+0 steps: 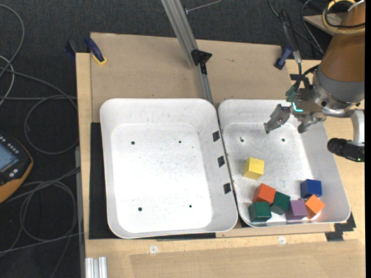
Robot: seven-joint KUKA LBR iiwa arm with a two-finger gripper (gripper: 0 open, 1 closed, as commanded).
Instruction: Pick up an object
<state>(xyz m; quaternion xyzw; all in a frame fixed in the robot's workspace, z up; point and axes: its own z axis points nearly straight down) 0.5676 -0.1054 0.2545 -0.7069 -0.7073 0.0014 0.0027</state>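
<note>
Right bin [324, 172] holds a small yellow cube [253, 167]; spread claw [289, 121] hovers empty.

a pale wooden bench top [145, 68] stands on a dark grey carpeted floor [40, 16], with thin black cables [35, 106] looping across the carpet far off to the left of the fingers. two blue clamps grip the bench's far edge, one [95, 50] well away to their left, one [283, 57] just above them. a slanted grey metal pole [182, 30] crosses the bench up and to their left. a black and orange handheld device [10, 162] lies at the far left edge. the light is even and soft.
</note>
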